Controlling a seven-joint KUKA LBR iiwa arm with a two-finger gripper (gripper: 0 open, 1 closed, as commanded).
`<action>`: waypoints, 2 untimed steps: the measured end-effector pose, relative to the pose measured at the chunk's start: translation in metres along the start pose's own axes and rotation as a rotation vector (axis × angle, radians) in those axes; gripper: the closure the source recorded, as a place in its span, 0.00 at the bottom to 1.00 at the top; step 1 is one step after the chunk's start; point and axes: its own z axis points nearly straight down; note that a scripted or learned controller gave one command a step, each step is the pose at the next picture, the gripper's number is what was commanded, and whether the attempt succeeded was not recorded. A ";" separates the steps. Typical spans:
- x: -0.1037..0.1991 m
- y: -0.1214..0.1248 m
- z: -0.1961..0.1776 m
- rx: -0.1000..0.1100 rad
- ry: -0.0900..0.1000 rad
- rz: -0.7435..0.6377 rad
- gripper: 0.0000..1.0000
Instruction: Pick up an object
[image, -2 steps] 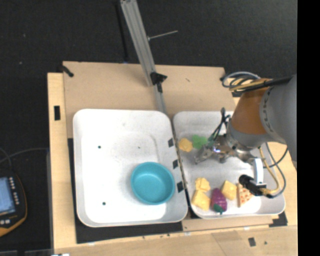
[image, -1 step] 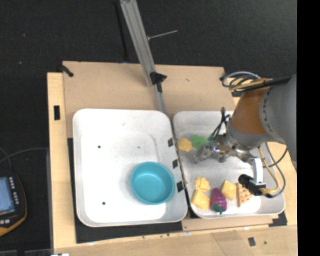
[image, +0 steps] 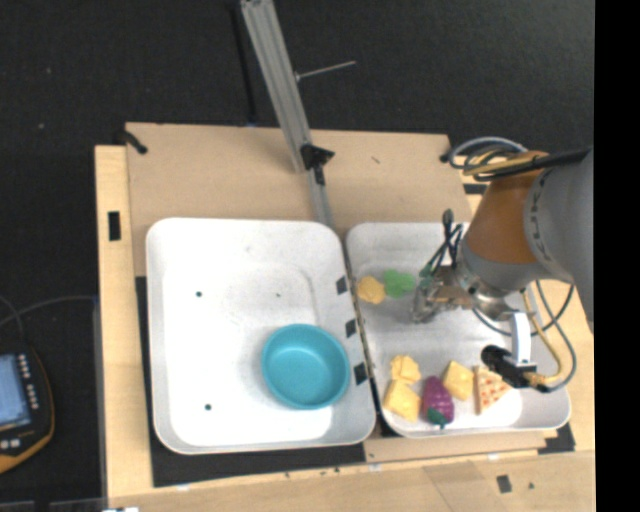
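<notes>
My gripper (image: 430, 303) hangs low over the middle of the right bin (image: 400, 238), under the orange band of the arm. Just to its left lie a green toy (image: 399, 283) and a small yellow piece (image: 371, 290) near the bin's left wall. Along the bin's front edge sit yellow chunks (image: 403, 387), a purple grape bunch (image: 437, 398), another yellow cube (image: 458, 379) and a pizza slice (image: 489, 388). Nothing shows between the gripper's tips.
The left bin (image: 200, 260) holds a blue bowl (image: 304, 365) near its front right corner. A slanted metal pole (image: 285, 100) rises behind the bins. Cables loop off the arm at the right bin's right side.
</notes>
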 end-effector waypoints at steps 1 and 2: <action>-0.006 0.007 -0.062 -0.005 -0.003 -0.009 1.00; 0.002 0.005 -0.116 0.001 -0.002 -0.010 1.00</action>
